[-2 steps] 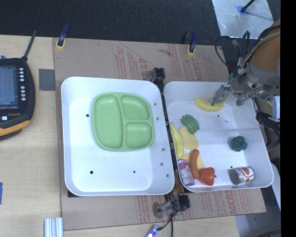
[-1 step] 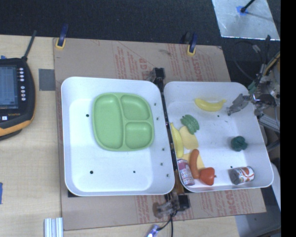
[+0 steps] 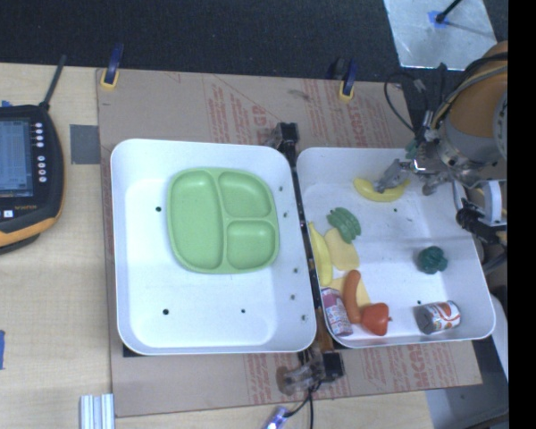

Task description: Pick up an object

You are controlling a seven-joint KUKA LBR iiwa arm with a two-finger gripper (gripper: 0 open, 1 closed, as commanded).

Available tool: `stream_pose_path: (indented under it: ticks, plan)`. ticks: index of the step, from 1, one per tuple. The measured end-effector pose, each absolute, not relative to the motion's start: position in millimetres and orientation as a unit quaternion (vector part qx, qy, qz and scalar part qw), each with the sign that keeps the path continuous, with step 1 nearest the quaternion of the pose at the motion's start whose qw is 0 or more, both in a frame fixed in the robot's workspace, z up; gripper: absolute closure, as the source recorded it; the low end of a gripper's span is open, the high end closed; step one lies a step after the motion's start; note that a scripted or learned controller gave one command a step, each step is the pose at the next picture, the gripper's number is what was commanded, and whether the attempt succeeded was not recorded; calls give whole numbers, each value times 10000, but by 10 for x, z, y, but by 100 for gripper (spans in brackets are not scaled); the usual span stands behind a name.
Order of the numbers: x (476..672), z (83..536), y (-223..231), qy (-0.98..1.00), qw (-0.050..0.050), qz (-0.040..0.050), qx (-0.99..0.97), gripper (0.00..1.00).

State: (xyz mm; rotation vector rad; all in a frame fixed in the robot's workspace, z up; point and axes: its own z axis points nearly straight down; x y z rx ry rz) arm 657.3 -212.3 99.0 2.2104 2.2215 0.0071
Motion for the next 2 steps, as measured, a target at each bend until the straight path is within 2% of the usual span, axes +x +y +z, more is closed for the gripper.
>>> stream_pose_path:
  ticks: [1, 2]
  plan:
    - [6583, 1104, -2115, 7102, 36, 33, 7039, 100]
    - [6260, 1552, -1446, 7092, -12, -12, 7050, 100]
